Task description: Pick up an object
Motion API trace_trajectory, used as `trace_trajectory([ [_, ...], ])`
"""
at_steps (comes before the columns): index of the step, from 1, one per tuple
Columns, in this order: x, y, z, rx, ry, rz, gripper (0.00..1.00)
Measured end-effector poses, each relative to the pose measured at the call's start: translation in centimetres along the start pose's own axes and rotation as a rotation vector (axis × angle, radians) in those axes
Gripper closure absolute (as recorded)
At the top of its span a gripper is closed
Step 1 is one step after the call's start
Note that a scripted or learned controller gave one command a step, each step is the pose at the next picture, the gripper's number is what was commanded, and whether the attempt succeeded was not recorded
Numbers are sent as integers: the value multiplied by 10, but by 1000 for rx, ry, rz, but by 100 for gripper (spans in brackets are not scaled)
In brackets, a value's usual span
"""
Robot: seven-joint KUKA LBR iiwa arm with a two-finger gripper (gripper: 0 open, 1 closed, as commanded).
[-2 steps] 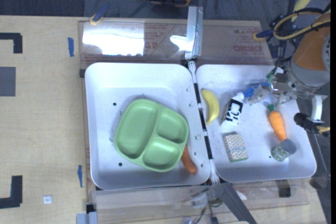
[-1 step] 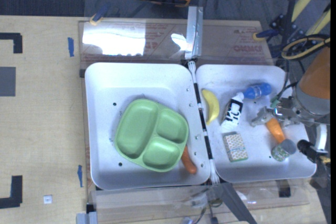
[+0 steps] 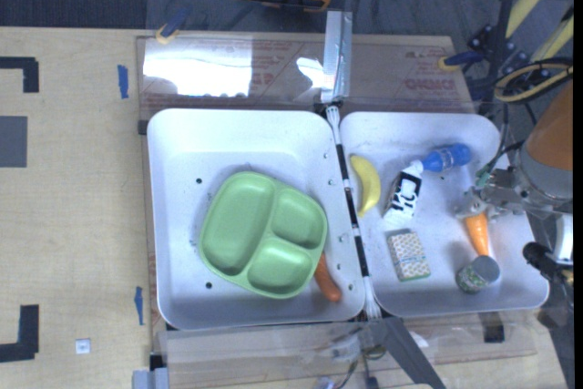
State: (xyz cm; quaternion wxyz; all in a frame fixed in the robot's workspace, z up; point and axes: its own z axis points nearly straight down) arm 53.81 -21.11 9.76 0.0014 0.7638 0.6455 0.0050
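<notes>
- Carrot (image 3: 478, 233) near right bin's (image 3: 428, 291) right edge, just below gripper (image 3: 487, 196); likeliest target, though uncertain.
- Gripper's state impossible to tell; nothing visibly pinched.
- Tapered, smooth shape: could slip or roll aside on closing.
- Small can (image 3: 477, 274) close below carrot, blue-capped bottle (image 3: 428, 173) near above: could be knocked or caught instead.
- Bin wall close by: risk of collision.

orange carrot (image 3: 478, 234) | lies flat in right bin (image 3: 519, 287) | just beside tool (image 3: 485, 199) | near grey-green small can (image 3: 477, 274)
</notes>
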Motion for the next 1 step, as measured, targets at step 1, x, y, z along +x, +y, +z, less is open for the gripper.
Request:
trace_trajectory([
  [1, 32, 3, -108, 8, -6, 67, 100],
])
